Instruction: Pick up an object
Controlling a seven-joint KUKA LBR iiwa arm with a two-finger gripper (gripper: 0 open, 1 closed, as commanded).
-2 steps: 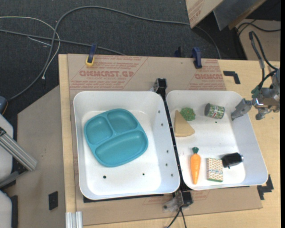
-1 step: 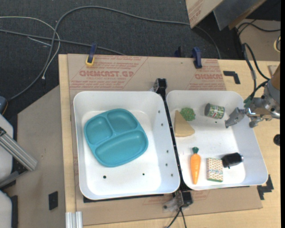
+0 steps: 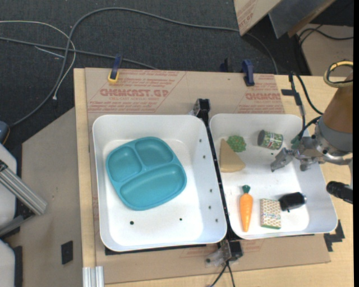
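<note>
Places are taken from the gripper [image 3: 289, 158], as seen in the camera view.

- Printed cardboard sheet [image 3: 168, 92] is laid under both bins, extending up and far left.
- Blue clamps are fixed on its top edge: one [image 3: 247, 72] up and just left, the other [image 3: 115, 67] far up-left.
- Black clip [image 3: 202, 106] is seated up-left, where the left bin [image 3: 104, 185] and right bin [image 3: 314, 224] meet.
- White cables [image 3: 67, 50] are strewn over dark carpet [image 3: 185, 28], far up-left.
- Cardboard box [image 3: 252, 14] is seen well above.

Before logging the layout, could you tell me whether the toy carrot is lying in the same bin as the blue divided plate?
No, the toy carrot lies in the right bin, while the blue divided plate sits in the left bin.
</note>
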